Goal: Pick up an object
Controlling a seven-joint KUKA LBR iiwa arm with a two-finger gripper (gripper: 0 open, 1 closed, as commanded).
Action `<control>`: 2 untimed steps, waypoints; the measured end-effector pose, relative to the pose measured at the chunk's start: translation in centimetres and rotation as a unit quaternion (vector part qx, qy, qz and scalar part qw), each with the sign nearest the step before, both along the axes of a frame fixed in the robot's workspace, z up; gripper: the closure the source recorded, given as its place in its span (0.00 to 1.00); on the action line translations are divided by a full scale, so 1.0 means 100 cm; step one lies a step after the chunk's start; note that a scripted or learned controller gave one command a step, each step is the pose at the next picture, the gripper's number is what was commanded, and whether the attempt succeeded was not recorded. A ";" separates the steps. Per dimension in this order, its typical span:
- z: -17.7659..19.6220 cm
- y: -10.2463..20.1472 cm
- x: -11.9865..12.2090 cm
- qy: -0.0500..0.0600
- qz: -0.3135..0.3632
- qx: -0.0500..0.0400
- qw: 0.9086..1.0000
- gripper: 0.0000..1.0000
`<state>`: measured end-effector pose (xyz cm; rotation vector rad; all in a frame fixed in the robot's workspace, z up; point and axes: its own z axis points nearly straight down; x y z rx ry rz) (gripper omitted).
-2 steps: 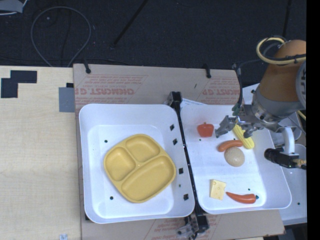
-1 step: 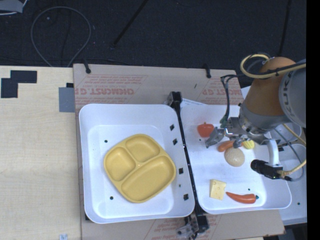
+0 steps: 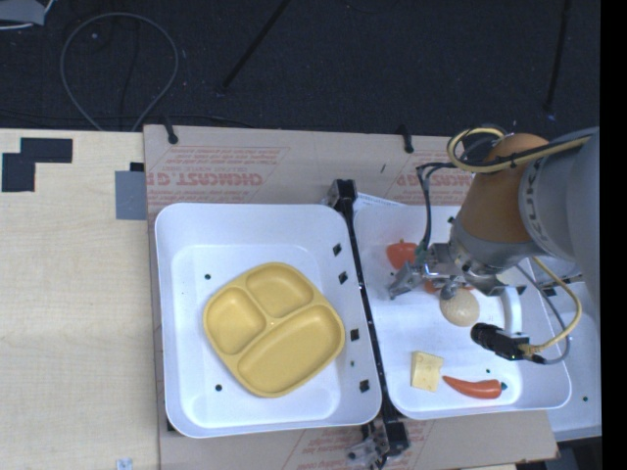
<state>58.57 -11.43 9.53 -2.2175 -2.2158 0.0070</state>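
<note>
My gripper (image 3: 423, 278) hangs low over the upper middle of the right bin (image 3: 549, 399), under the grey and orange wrist. A small red rounded object (image 3: 399, 254) lies just to its upper left, partly hidden by the gripper. A cream ball (image 3: 458, 308) sits right beside the gripper on its lower right. Nearer the front of the same bin lie a pale yellow wedge (image 3: 426, 371) and a red chili pepper (image 3: 473, 387).
The left bin (image 3: 186, 262) holds a yellow divided plate (image 3: 273, 328). A black divider (image 3: 358, 292) runs between the bins. Cables and a black connector (image 3: 500, 342) trail from the wrist over the right bin. Bare bench lies to the left.
</note>
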 end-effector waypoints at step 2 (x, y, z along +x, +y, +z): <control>0.003 -0.001 0.000 -0.002 -0.004 0.000 1.000 1.00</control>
